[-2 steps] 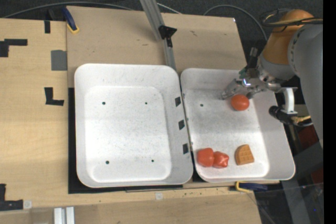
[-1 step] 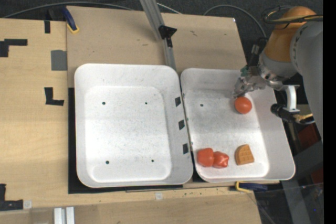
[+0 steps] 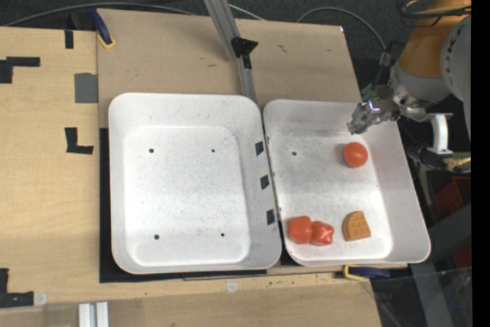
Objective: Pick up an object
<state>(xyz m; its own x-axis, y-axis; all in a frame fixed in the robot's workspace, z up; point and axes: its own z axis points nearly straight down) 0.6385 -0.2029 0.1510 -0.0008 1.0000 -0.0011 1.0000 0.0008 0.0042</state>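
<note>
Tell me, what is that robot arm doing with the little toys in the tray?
The robot arm is trying to pick something up. Its gripper hangs over the far end of the right bin, just above a small red ball, and it is not holding anything. Nearer the front of that bin lie two red pieces side by side and a little tan waffle-like piece. The left bin sits right beside it.

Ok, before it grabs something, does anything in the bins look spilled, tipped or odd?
Nothing stands out. The round red ball, the two red lumps and the tan waffle-like block all lie inside the right white bin. The gripper sits near the bin's far rim.
</note>
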